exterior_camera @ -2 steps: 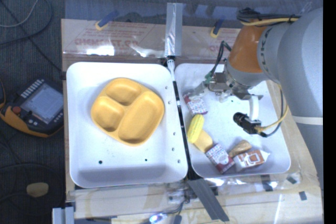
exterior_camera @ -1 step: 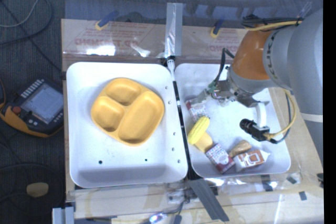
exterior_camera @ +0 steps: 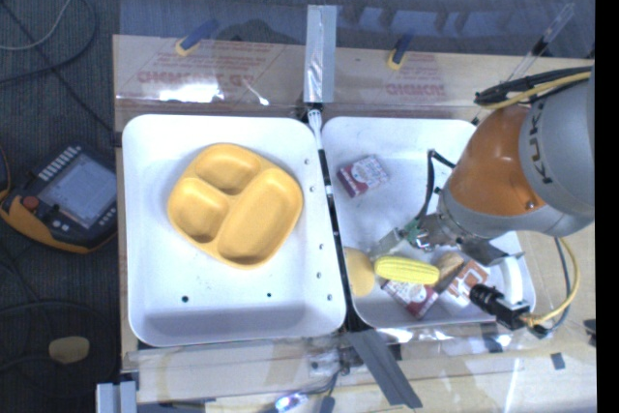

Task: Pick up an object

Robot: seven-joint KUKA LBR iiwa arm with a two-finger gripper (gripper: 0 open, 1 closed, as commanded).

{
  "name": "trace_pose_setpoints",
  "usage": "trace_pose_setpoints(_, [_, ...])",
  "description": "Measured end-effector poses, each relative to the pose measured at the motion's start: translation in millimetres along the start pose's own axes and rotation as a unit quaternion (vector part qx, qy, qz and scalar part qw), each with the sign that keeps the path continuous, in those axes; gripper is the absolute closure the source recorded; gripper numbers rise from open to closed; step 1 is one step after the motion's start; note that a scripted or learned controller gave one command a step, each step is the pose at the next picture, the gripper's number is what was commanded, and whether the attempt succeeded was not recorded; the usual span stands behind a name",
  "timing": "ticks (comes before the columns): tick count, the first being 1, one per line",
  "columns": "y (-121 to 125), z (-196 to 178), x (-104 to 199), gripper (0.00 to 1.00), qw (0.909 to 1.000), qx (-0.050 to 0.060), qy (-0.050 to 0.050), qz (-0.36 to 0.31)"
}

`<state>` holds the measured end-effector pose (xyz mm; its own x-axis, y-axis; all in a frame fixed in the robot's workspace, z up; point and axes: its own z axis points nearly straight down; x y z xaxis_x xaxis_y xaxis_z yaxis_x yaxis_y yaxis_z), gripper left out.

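My gripper [exterior_camera: 426,237] hangs low over the right bin [exterior_camera: 387,135], tucked under the orange wrist band, and I cannot tell what state it is in. Just below it lies the corn cob [exterior_camera: 406,270] — a yellow toy ear, lying flat and crosswise, touching the heap beneath it. I judge it light, stiff plastic with a bumpy surface that should give decent grip; the rounded body may roll, so I would take it across the middle rather than at a tapered end.

Under and beside the cob sits a red packet [exterior_camera: 421,300], flat and probably slick. To the cob's left, against the bin wall, a smooth yellow round thing [exterior_camera: 358,274]. Up and away from my tool, well apart, lies a small red-and-white box [exterior_camera: 363,175] — squarish, stiff-looking card.

Across the divider, the left bin [exterior_camera: 155,305] carries a yellow sectioned dish [exterior_camera: 235,203], glossy, rounded, three hollows.
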<state>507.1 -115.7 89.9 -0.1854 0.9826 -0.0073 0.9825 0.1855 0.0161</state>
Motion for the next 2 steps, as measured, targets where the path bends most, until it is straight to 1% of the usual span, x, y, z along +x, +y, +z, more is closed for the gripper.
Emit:
trace_pose_setpoints(1, [-14.1, -0.8, 9.2, 0.0, 1.0, -0.003, -0.002, -0.007])
trace_pose_setpoints(2, [-14.0, -0.7, 12.9, 0.0, 0.9998, -0.002, -0.002, -0.019])
